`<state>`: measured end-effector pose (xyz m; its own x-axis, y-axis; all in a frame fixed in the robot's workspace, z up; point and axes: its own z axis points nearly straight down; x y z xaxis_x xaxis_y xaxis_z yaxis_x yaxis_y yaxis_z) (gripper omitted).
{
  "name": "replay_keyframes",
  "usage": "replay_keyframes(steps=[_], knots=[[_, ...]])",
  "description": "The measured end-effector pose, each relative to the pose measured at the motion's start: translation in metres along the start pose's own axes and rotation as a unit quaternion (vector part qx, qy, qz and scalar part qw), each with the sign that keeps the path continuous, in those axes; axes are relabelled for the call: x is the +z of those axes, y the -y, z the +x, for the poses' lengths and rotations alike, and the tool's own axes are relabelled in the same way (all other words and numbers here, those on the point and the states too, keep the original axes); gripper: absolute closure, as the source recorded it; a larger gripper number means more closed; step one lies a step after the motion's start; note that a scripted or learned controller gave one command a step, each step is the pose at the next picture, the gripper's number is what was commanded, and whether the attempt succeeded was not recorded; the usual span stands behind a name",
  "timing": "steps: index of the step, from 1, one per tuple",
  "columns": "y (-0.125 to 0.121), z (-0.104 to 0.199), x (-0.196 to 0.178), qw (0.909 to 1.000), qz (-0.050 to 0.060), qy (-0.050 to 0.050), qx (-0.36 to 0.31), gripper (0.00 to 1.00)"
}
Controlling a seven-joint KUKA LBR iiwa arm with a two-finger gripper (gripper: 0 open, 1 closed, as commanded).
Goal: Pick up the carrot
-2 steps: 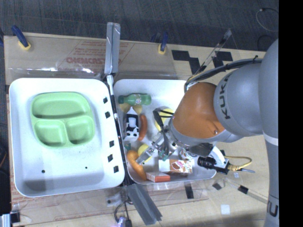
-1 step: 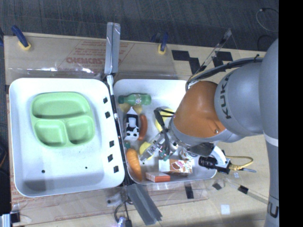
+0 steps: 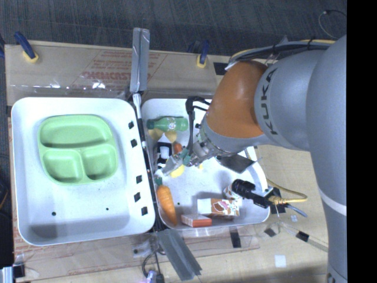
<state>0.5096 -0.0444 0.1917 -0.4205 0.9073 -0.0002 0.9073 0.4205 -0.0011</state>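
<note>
The carrot (image 3: 166,204) is orange and lies along the left wall of the right bin (image 3: 259,216), near its front corner. Nothing covers it. My gripper (image 3: 180,160) hangs over the left middle of that bin, a short way behind the carrot and apart from it. Small yellow and teal bits show around its tip, and I cannot make out what they are. The grey arm with its orange band (image 3: 235,106) covers the middle and back right of the bin.
A green bottle (image 3: 168,124) lies at the back of the right bin. A small white carton (image 3: 220,207) and a reddish box (image 3: 196,220) lie by the front wall, right of the carrot. The left bin (image 3: 23,175) holds a green divided tray (image 3: 78,148).
</note>
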Motion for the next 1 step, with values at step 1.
replay_keyframes(steps=[1], knots=[[-0.0009, 0.0000, -0.0096, 1.0000, 0.000, 0.000, -0.002, 1.00]])
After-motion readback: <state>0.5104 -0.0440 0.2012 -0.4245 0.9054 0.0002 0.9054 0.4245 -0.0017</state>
